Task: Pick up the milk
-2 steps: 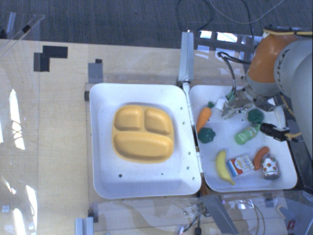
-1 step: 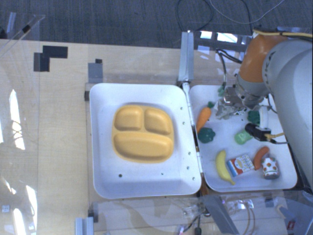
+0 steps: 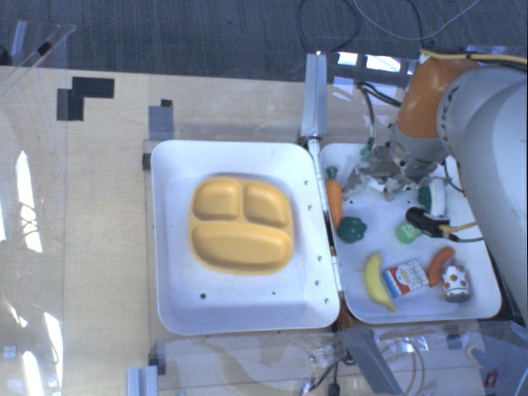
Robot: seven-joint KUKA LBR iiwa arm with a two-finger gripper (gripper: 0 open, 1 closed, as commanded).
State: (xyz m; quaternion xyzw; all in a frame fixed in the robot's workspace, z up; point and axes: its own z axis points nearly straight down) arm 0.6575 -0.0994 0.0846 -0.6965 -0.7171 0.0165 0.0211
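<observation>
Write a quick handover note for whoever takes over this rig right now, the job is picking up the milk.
Gripper: low over the far end of the right white bin; finger state unclear, nothing seen held.
Small red, white and blue milk carton: lying at the near end of that bin, between the yellow banana and the orange sausage-shaped toy.
Done: nothing; the carton is untouched.
Left: bring the gripper toward the near end, grasp the carton, lift.

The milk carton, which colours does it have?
Blue, white and red, seen in the camera view: milk carton.
</observation>
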